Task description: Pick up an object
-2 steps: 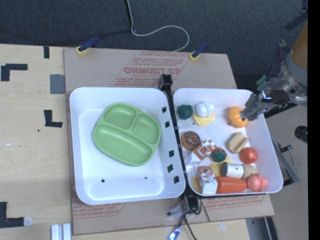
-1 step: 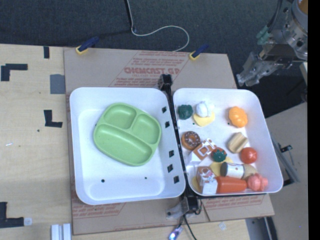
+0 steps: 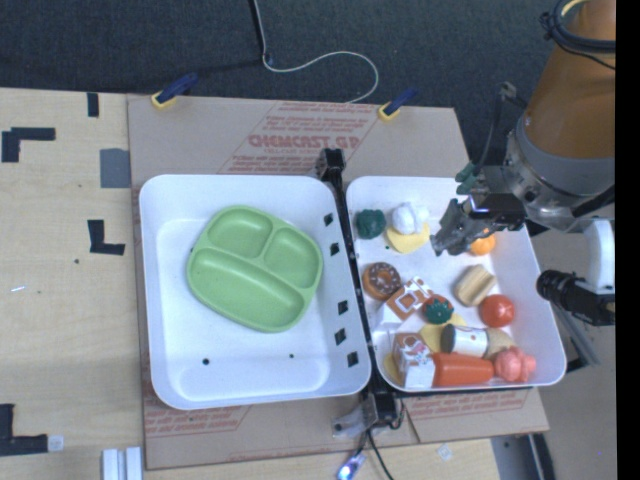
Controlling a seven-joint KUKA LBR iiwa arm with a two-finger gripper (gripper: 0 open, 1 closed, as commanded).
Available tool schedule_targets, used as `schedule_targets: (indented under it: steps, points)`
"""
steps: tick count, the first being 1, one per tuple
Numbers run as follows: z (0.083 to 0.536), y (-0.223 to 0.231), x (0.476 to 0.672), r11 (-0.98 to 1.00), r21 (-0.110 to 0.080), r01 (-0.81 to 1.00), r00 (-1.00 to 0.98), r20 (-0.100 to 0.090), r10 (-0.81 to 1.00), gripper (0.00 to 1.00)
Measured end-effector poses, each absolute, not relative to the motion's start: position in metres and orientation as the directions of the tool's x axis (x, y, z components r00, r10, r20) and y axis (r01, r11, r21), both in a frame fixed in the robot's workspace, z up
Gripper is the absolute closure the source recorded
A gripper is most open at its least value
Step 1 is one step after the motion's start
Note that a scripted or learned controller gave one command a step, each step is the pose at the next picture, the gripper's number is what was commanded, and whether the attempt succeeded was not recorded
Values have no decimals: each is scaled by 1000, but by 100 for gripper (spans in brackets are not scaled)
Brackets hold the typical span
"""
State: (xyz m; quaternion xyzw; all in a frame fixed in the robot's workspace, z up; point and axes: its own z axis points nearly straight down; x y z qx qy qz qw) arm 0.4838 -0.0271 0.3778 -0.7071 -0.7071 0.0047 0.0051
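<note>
Gripper [image 3: 456,230]: over right bin [image 3: 540,280], near far edge, just beside orange piece [image 3: 483,245]; finger state indiscernible. Green plate [image 3: 256,267]: centred in left bin [image 3: 170,298].

The arm [image 3: 575,88] is getting cut off by the top and right edges. The gripper [image 3: 462,230] is covering most of an orange thing [image 3: 483,245], and its tips are blurring into dark.

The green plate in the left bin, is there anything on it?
Nothing lies in the green plate; its three compartments show bare. It sits alone in the left bin. What is under it, the plate itself covers. The toys are all in the right bin.
</note>
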Motion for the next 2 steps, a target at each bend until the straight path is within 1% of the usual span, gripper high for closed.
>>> schedule_targets:
  steps: [1,2]
  points:
    - [474,18,484,7,8,1000,-7,1,1000,100]
    - [458,86,483,4,-2,1000,-4,0,1000,100]
